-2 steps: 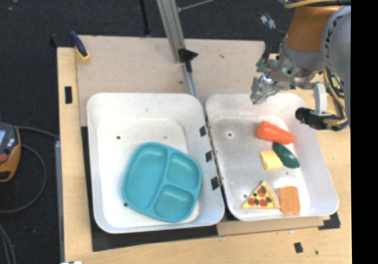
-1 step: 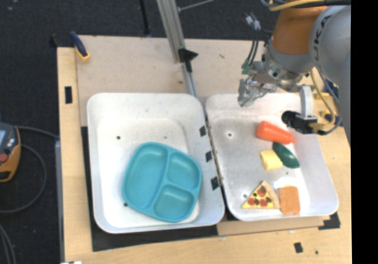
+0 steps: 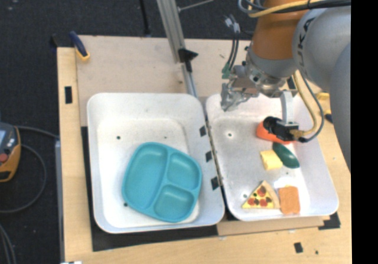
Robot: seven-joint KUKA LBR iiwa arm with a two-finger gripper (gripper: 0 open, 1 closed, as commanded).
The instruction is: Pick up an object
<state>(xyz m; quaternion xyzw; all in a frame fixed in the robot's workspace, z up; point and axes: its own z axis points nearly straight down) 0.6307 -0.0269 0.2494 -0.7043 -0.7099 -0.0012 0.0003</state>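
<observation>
My gripper hangs over the far left corner of the right bin, with nothing visibly between its tips. The bin's objects lie to the right of it and nearer the front. An orange piece is closest. A yellow block and a dark green piece lie side by side past it. A pizza slice toy and an orange slab sit at the front edge.
The left bin holds a teal divided plate. A slanted aluminium post rises behind the bins, near the gripper's left. A blue and yellow clamp sits at the bench's far left corner.
</observation>
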